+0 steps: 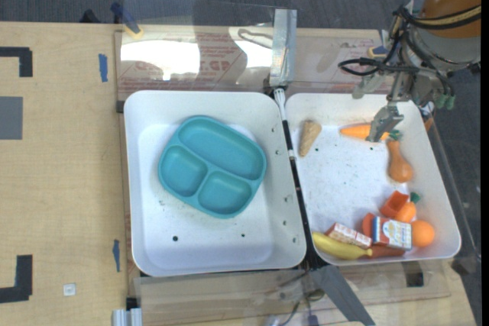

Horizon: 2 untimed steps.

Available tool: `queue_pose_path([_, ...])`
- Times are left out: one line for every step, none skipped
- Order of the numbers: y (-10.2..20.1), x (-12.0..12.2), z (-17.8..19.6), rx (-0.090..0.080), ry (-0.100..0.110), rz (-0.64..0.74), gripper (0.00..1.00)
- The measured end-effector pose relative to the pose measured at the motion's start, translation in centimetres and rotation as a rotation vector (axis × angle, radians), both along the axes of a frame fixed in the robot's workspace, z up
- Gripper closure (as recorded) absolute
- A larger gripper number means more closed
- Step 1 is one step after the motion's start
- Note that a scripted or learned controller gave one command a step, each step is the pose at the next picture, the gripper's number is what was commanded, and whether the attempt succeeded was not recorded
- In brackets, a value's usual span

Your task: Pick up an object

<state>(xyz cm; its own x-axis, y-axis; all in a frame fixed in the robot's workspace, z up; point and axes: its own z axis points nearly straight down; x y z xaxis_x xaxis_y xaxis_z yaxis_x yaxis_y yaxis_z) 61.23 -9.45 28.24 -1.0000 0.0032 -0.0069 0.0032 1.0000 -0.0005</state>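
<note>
In the right bin (344,187) lie several toy foods. An orange carrot (354,131) rests near the far edge, with a tan bread piece (308,137) to its left by the bin divider. My gripper (380,129) hangs low at the carrot's right end, touching or just above its leafy tip. An orange squash (398,163) lies just below and to the right of the gripper. In the near right corner sit a banana (340,246), a red and white carton (391,232) and an orange ball (422,233).
The left bin (153,240) holds a teal divided plate (212,166). A clear plastic panel (199,50) stands behind the bins. Cables (367,65) trail from the wrist above the right bin's far edge. Bare speckled floor shows in the middle of the right bin.
</note>
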Motion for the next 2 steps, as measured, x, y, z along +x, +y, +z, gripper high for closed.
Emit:
queue_pose_path([-6.4, 4.9, -15.4, 0.003, 0.017, -0.058, 0.0])
queue_pose_path([-5.9, 4.9, -18.4, 0.0, -0.004, -0.106, 0.0])
